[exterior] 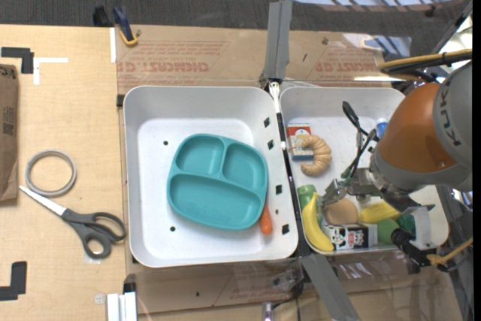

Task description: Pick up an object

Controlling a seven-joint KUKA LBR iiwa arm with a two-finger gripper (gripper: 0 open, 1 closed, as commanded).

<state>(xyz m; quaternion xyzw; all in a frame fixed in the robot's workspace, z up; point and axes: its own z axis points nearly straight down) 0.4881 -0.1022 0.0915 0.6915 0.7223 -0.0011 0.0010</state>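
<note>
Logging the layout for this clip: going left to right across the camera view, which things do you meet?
Tape roll → scissors → teal divided plate → small carrot → banana → orange band of the arm.

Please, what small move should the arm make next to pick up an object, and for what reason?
Probably a short descent straight down. The pincer hovers over the crowded right bin, just above a tan rounded object lying beside the banana. Nothing visible sits between its fingers yet.
</note>
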